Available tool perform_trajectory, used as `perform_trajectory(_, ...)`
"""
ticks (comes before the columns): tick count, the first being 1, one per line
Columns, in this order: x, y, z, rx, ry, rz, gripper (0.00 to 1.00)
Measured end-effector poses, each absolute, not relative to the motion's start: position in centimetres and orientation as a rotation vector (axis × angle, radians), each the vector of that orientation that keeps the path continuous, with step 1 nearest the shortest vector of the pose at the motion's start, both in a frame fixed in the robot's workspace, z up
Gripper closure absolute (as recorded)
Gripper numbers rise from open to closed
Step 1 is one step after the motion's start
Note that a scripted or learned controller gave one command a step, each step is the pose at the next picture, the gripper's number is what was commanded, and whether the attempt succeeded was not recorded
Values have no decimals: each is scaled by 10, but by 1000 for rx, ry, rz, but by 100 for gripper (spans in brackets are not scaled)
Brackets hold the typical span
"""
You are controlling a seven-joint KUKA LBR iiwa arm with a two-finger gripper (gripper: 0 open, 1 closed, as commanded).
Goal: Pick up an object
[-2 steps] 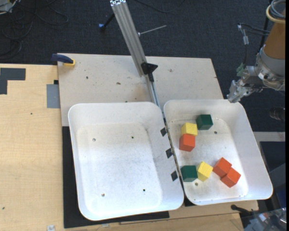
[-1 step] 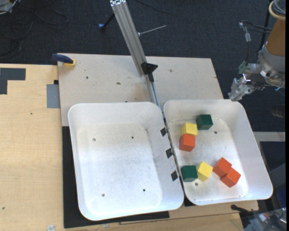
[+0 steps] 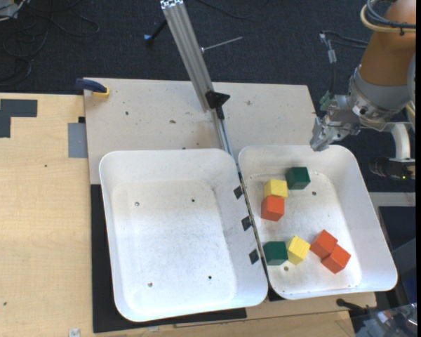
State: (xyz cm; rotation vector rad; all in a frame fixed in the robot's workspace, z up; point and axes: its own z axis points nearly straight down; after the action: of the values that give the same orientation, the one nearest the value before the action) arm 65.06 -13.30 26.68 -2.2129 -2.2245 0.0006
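The right bin (image 3: 365, 209) holds several small blocks. A dark green block (image 3: 298, 177) lies near its back, with a yellow block (image 3: 275, 187) and an orange-red block (image 3: 272, 207) beside it. Toward the front sit another green block (image 3: 274, 252), a yellow block (image 3: 298, 248) and two orange-red blocks (image 3: 323, 243) (image 3: 337, 258) touching each other. My gripper (image 3: 323, 137) hangs over the back rim of the right bin, above and to the right of the dark green block, with nothing visibly in it.
The left bin (image 3: 126, 188) stands beside the right one, with black clips (image 3: 246, 222) along the shared wall. A slanted aluminium post (image 3: 194, 55) rises behind the bins. A blue-yellow clamp (image 3: 92, 87) sits at the board's back left corner.
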Motion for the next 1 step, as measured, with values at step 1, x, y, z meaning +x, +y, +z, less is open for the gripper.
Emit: perform_trajectory(1,644,-85,253,-2214,-2222,2,100)
